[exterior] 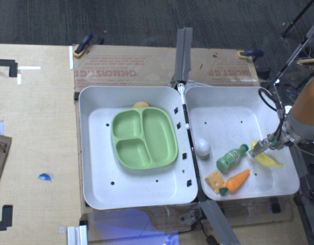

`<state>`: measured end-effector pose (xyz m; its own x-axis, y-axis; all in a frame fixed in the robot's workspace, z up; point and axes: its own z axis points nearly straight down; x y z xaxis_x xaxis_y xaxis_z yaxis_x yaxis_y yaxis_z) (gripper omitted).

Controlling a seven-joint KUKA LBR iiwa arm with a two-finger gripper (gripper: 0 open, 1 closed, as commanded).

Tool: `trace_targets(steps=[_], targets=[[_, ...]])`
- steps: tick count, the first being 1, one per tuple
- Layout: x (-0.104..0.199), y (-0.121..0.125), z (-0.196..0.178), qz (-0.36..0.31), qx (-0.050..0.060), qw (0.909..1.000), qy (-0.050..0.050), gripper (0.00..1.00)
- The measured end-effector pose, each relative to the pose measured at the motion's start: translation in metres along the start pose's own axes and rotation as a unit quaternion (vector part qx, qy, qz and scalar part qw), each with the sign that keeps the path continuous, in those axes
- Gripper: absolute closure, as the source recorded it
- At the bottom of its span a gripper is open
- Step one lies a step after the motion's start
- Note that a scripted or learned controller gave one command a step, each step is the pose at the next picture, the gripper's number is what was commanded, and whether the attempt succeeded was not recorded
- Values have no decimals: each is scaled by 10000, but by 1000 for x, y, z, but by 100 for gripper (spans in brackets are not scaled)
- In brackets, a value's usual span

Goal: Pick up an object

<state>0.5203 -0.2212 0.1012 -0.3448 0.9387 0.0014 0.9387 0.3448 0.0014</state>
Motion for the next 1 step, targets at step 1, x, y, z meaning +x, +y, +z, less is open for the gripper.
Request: trace_targets(steps=[1], targets=[[39, 54, -84, 903, 5, 9959, -13, 100]])
